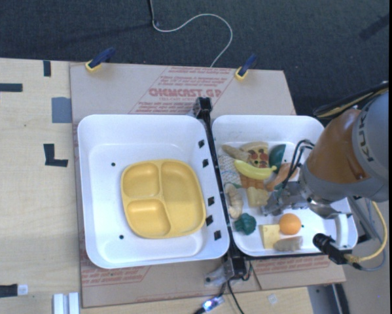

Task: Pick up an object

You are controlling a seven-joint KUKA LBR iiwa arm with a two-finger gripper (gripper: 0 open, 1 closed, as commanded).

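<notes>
Tool (274, 203) low in right bin (300, 124), beside banana (254, 170) and orange (290, 224); finger state unclear.

Yellow divided plate (163, 198) in left bin (91, 175); cardboard sheet (176, 93) beneath; white cable (196, 21) upper centre.

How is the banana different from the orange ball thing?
The banana is yellow, long and curved; the orange is orange and round. The banana lies on a heap of other toy food near the middle of the right bin, while the orange sits nearer that bin's front edge. Both lie in the same bin.
</notes>
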